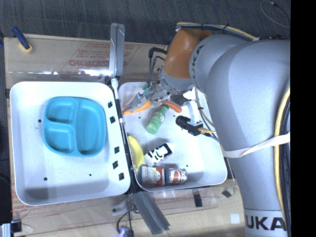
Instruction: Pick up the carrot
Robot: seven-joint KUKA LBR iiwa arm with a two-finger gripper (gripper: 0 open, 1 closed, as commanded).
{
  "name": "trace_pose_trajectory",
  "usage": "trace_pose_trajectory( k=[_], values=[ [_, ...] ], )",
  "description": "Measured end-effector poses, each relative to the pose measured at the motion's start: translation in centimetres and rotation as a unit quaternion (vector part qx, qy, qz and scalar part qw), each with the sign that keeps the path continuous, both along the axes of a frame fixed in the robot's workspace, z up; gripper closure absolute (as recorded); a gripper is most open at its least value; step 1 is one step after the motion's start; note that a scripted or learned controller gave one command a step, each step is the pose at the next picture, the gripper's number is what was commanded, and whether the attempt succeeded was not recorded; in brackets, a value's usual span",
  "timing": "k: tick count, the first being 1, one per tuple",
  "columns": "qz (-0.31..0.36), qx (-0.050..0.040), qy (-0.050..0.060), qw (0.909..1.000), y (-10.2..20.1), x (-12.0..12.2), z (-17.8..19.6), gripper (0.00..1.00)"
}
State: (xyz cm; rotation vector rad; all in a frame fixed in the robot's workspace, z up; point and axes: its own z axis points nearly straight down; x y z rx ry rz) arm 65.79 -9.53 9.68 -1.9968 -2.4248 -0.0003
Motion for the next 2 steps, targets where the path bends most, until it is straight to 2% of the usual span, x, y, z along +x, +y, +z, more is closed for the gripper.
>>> trace_pose_trajectory(
  k=[1, 2],
  values=[
    [-0.002, -0.0084, 0.004, 1.0, -1.2, -0.3, 1.0, 1.0],
    [-0.128, -0.0004, 0.001, 0.9918, 5.6, -2.6, 9.5, 1.0]
  ],
)
